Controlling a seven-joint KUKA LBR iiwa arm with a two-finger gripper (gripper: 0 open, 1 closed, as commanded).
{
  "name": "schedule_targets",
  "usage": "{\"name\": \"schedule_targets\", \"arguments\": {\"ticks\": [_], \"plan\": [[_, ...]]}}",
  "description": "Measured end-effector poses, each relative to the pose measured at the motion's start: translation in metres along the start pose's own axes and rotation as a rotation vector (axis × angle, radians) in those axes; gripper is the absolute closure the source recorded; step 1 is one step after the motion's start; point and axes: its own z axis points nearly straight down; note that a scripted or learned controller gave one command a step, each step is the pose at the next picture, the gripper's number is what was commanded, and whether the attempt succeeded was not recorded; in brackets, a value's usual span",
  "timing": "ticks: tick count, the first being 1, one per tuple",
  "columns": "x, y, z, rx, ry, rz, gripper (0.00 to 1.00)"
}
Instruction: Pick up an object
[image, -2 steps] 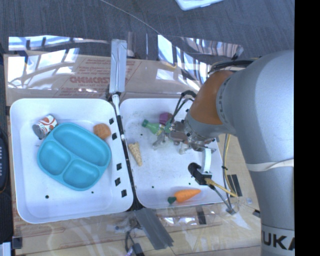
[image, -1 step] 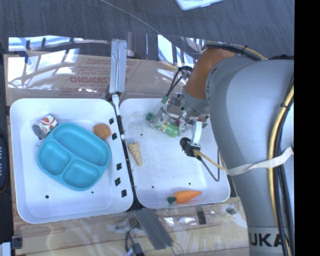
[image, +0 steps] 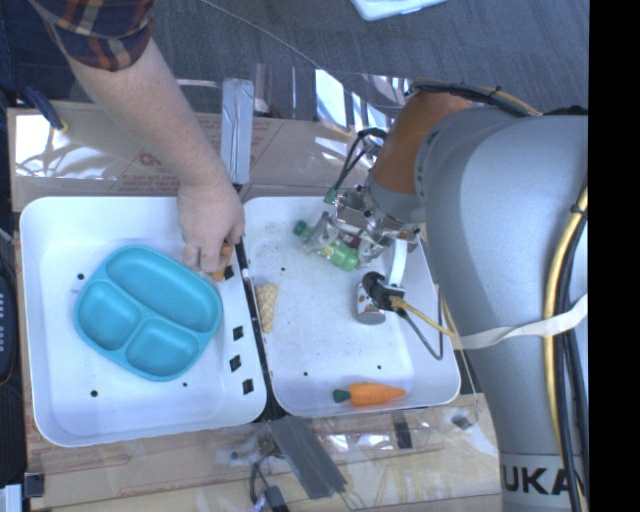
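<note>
Item: right bin (image: 300, 385), white, shallow; contents as I read them from my station: one carrot (image: 372, 394) lying flat near the front wall, one small ice-cream cone (image: 267, 302) just beside the dividing wall, one green piece (image: 338, 255) at the back under the wrist. Item: left bin (image: 40, 300), holding a blue divided plate (image: 148, 312). Item: a person's hand (image: 211, 228), reaching in from the top left, fingertips at the plate's far rim with something small and orange beneath them. Item: arm, grey, orange band, entering from the right; gripper (image: 345, 235) low over the green piece, which I judge to be the pick target. Finger state: I cannot tell, as wrist hardware and cabling crowd the spot. Risks, as I judge them: the green piece may squirt sideways if the fingers meet it off-centre; the loose cable near the metal fitting (image: 370, 303) could snag on a lift; the hand sits close to the dividing wall, so any leftward swing of the arm risks contact
</note>
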Motion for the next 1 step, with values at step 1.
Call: {"name": "schedule_targets", "arguments": {"ticks": [1], "plan": [[0.0218,-0.0625,-0.0945,-0.012,0.005,0.205,1.0]]}}
